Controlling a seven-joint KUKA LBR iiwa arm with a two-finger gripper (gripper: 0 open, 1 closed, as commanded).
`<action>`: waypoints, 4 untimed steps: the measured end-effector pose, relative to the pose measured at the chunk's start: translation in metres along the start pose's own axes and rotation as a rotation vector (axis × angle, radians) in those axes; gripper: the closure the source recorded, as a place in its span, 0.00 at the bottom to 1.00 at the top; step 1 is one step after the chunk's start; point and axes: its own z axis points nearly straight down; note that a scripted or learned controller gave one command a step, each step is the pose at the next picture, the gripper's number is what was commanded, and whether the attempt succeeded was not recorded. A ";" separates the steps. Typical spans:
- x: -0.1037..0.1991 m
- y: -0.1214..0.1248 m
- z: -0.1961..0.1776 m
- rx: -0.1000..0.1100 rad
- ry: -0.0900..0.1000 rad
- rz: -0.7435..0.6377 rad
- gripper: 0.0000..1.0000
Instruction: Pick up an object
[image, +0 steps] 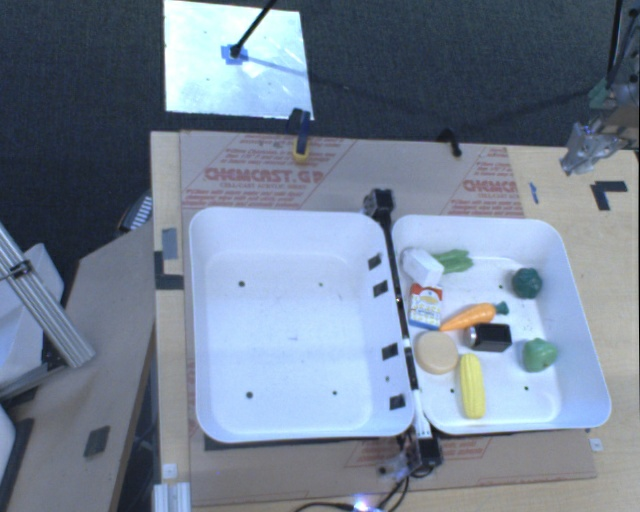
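The right bin (572, 262) holds every object: a yellow corn cob (471, 385) near its front, a round tan disc (436, 353) just left of it, an orange carrot (468, 317), a black block (491, 337), a small printed carton (425, 305), a white box (421, 266) and three green pieces. The left bin (215, 240) sits beside it on the counter (520, 175). The gripper (590, 148) hovers far right; its opening cannot be told.

A dark carpeted floor (450, 60) surrounds the wooden bench (170, 180), a shiny metal plate (235, 60) lies on the carpet beyond it, and an aluminium strut (35, 300) slants at the left edge.
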 end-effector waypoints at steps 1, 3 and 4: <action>0.017 -0.085 0.011 0.007 0.004 0.004 1.00; 0.065 -0.184 -0.046 0.000 0.003 -0.001 1.00; 0.088 -0.167 -0.054 0.000 0.001 -0.001 1.00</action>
